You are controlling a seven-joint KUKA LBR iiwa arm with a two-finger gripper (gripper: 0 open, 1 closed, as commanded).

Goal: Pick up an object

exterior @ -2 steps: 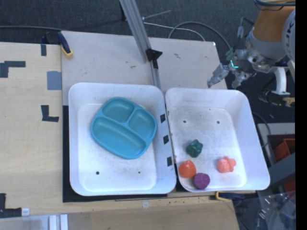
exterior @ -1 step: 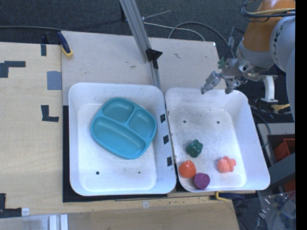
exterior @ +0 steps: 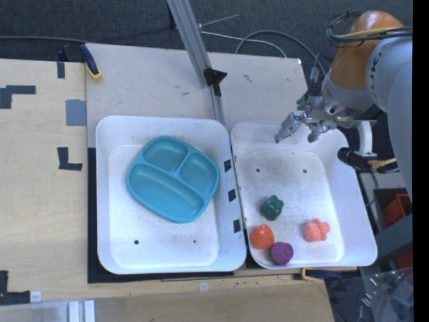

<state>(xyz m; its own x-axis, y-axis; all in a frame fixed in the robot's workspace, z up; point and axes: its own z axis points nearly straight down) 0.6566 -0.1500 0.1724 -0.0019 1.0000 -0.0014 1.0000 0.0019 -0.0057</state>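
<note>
Here the gripper (exterior: 295, 132) hangs with fingers spread wide and nothing between them over the right bin's (exterior: 348, 200) far edge, ready to descend; its likely targets, a green toy (exterior: 271, 208), orange toy (exterior: 261, 236), purple toy (exterior: 281, 252) and pink toy (exterior: 316, 230), cluster near the bin's near edge.

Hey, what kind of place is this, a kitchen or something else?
Most likely a robotics lab bench: a robot arm reaches over two white bins, one holding small toy pieces, with tape marks on the bench.
</note>
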